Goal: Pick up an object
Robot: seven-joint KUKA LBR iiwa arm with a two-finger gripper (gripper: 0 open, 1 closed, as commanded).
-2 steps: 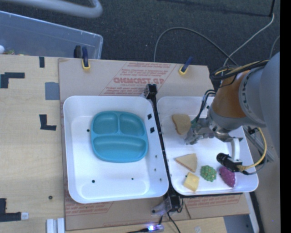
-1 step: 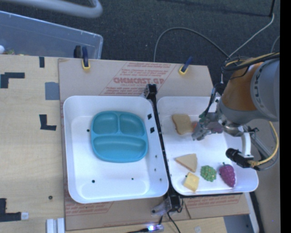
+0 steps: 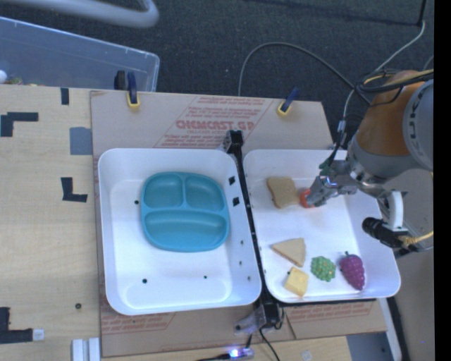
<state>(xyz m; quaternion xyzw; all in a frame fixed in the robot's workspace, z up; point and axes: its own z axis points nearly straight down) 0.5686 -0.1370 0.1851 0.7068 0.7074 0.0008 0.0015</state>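
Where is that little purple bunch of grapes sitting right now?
The purple bunch of toy grapes lies in the right-hand white bin, at its near right corner, just right of the small green broccoli piece.

This looks like a robotics lab. A wooden table (image 3: pixel 42 233) marked with black tape (image 3: pixel 70 190) carries a cardboard sheet (image 3: pixel 204 123) held by yellow clamps (image 3: pixel 132 99), with two white bins (image 3: pixel 113 233) on it. Loose cables (image 3: pixel 282 53) trail over dark carpet (image 3: pixel 296 21), and the arm (image 3: pixel 394 134) reaches over toy food pieces (image 3: pixel 323 268).
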